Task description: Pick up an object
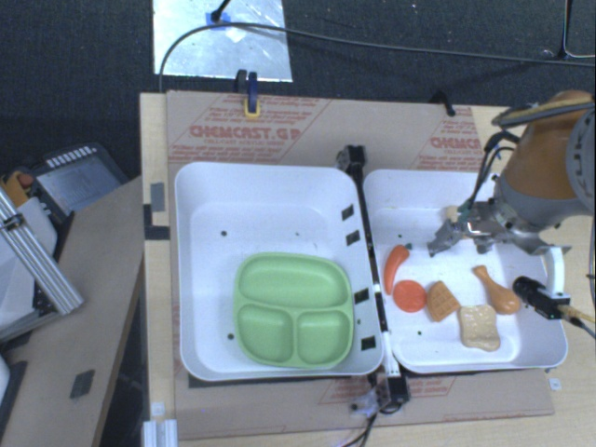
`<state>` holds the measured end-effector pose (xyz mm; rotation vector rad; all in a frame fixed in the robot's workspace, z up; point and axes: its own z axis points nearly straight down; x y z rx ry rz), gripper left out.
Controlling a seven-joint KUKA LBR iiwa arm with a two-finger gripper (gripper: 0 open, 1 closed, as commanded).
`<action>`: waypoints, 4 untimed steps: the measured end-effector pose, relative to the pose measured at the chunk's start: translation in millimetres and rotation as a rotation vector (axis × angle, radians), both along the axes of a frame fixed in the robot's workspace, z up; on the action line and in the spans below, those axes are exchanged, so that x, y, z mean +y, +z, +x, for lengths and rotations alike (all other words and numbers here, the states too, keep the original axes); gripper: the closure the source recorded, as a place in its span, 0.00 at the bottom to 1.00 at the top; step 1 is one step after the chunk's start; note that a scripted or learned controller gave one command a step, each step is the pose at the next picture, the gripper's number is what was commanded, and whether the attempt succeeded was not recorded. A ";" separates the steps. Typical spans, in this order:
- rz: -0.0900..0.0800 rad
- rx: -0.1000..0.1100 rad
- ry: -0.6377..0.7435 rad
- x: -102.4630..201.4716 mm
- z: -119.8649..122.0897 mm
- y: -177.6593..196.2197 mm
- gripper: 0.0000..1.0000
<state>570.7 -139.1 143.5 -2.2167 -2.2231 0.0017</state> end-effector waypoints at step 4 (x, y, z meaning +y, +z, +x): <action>-0.002 -0.011 0.003 12.2 8.0 84.7 1.00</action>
